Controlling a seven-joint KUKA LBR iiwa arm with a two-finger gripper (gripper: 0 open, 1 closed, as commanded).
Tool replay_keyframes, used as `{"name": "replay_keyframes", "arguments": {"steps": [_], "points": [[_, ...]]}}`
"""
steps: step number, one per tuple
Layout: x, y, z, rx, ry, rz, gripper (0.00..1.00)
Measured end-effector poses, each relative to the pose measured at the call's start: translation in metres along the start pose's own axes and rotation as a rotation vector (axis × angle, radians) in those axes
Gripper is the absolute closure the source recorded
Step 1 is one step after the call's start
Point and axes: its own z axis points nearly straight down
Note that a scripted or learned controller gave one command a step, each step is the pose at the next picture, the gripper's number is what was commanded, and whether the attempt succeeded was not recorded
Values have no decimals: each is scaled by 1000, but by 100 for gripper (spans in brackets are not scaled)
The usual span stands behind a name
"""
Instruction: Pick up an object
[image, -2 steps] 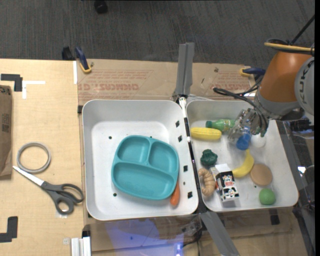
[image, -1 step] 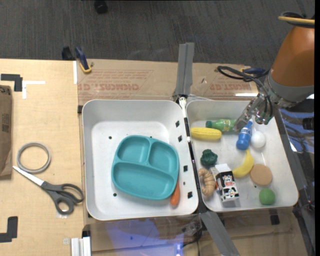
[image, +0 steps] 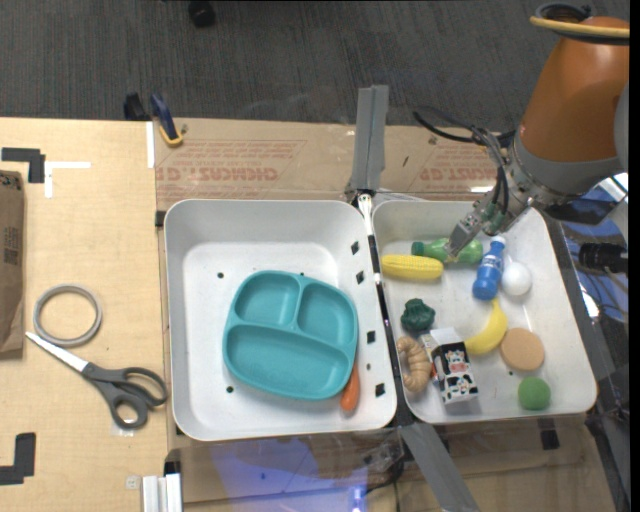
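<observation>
**Gripper positioned over the clutter in the right bin**

The candidate objects lie in the right bin (image: 560, 400), right of frame centre. A green toy (image: 443, 250) lies at the upper left of that bin, just beside a corn cob (image: 412, 267). A blue bottle (image: 489, 271) and a white egg (image: 517, 279) lie to the right of these. Below them lie a banana (image: 488, 332), a broccoli floret (image: 418, 317), a tan disc (image: 522, 350), a green ball (image: 534, 393), a small milk carton (image: 455, 375) and a piece of ginger (image: 412, 361).

The gripper (image: 470, 237) sits at the upper part of the right bin, directly over the right end of the green toy. Whether the fingers are apart or together cannot be determined: the tips merge with the toy. No object is visibly clamped. This placement suggests the green toy is the target, probably because it is well exposed from above.

The left bin (image: 200, 250) holds a teal divided plate (image: 290, 335) with a carrot (image: 349, 392) at its lower right edge. Scissors (image: 110, 380) and a tape roll (image: 67, 313) lie at far left.
</observation>
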Motion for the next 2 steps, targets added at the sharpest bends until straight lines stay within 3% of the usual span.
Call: {"name": "replay_keyframes", "arguments": {"steps": [1, 2], "points": [[96, -14, 2, 2, 2, 208, 100], [68, -72, 86, 5, 3, 589, 100]]}}
